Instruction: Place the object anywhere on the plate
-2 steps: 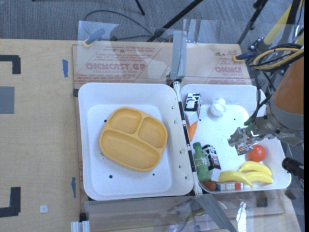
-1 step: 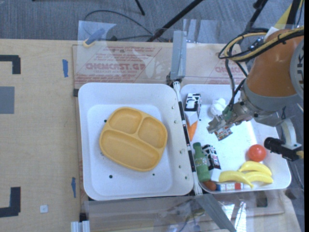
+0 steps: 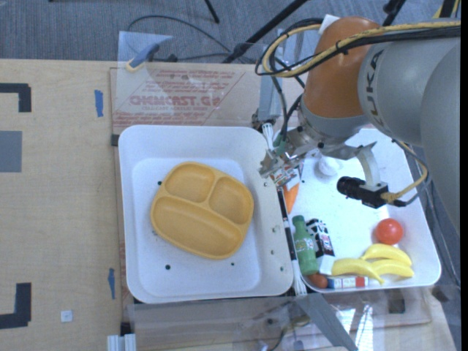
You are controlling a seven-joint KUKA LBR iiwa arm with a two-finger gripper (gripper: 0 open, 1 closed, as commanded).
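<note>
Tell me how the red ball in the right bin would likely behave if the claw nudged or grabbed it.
The red ball looks round and smooth, so a nudge would probably send it rolling. The bananas just beside it might stop it on that side. Its curved surface may slip between two fingers unless gripped dead centre.

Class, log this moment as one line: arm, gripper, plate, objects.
arm: over right bin | gripper: fingers unclear | plate: left bin, bare | banana, tomato, bottle: right bin
</note>
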